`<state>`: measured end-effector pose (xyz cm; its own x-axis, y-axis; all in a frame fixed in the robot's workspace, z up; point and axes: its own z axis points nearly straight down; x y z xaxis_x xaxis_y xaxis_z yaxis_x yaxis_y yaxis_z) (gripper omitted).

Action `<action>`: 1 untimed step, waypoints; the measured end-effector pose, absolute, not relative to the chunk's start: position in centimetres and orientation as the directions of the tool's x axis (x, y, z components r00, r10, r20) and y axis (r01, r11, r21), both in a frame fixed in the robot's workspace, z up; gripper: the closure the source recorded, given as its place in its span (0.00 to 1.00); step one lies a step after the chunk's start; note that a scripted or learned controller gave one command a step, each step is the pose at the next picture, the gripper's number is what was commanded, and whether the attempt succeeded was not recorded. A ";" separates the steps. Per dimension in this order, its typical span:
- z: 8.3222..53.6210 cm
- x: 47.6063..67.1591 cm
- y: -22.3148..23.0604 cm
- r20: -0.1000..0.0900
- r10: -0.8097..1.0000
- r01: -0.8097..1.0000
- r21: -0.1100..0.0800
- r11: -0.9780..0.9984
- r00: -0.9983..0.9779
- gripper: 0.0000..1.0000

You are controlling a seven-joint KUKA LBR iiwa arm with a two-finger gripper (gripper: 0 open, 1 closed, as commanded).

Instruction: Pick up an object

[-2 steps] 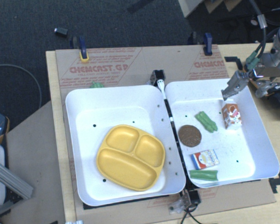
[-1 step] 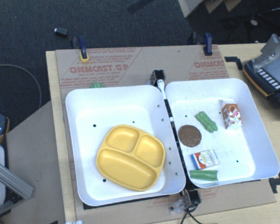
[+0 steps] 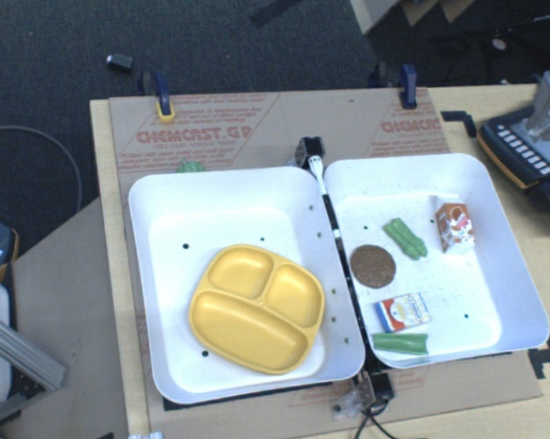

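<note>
Objects for the pick lie in both bins. The right bin [image 3: 514, 272] holds five small things, spread out and mostly apart: a green pod [image 3: 405, 238], a brown disc [image 3: 373, 265], a red and white carton [image 3: 454, 226], a small flat box [image 3: 402, 311] and a second green piece [image 3: 399, 343] close against the near wall. The left bin [image 3: 156, 269] carries one large yellow divided tray [image 3: 256, 306], lying flat and turned at a slant.

We read the scatter as deliberate: with gaps between the pieces, a descent onto one need not disturb the others. The carton and the pod sit clear of the walls, so we judge them the easier targets. The green piece by the wall leaves little room on that side, and the flat box lies just beside it. The disc is low and may offer little to grip. The tray looks too broad to span except at its rim.

Both bins rest on a cardboard sheet [image 3: 249, 122] clamped to the tabletop [image 3: 549, 242], presumably so nothing shifts under contact. Whether the fingers are open or closed we cannot tell.
</note>
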<state>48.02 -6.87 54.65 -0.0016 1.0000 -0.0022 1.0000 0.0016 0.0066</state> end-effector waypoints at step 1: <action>44.3 48.2 -10.0 0.000 1.000 1.000 -0.010 -0.004 0.004 1.00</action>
<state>48.24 -9.96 44.34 0.0043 1.0000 0.0003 0.9999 -0.0043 -0.0105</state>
